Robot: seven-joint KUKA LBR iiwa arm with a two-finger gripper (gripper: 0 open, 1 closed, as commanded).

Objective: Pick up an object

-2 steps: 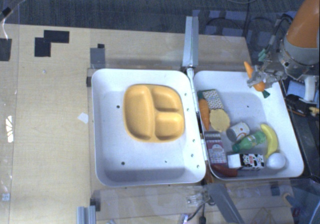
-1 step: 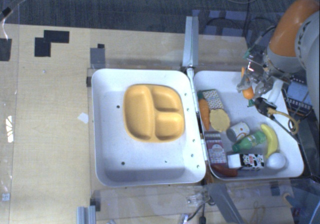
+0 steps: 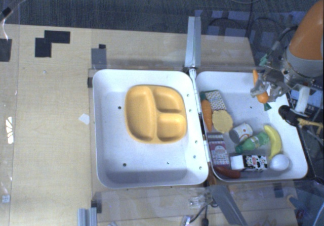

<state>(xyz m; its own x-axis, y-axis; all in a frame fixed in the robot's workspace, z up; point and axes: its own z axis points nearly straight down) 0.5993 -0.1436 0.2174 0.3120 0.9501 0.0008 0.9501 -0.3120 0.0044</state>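
At the near edge of the right white bin [image 3: 298, 172] we note a white egg-shaped object [image 3: 280, 162], a small black-and-white carton [image 3: 254, 162] to its left, and a red item [image 3: 229, 172] at the near-left corner, partly hidden. Just beyond lie a yellow plastic banana [image 3: 274, 139], a green bottle-like item [image 3: 251, 142], a small grey-and-white can [image 3: 241, 132] and a flat printed packet [image 3: 218, 150]. Farther in, at the bin's left side, we record a round tan biscuit-like disc [image 3: 221, 121], an orange carrot [image 3: 206, 114] along the left wall and a patterned pouch [image 3: 214, 99]. The left white bin [image 3: 109, 119] holds a yellow compartmented tray [image 3: 155, 113]. At the right bin's far-right corner, the two-finger gripper [image 3: 264, 93] hangs over a small orange object [image 3: 262, 97]. Whether its fingers are parted or closed, or grasp that object, we cannot tell.
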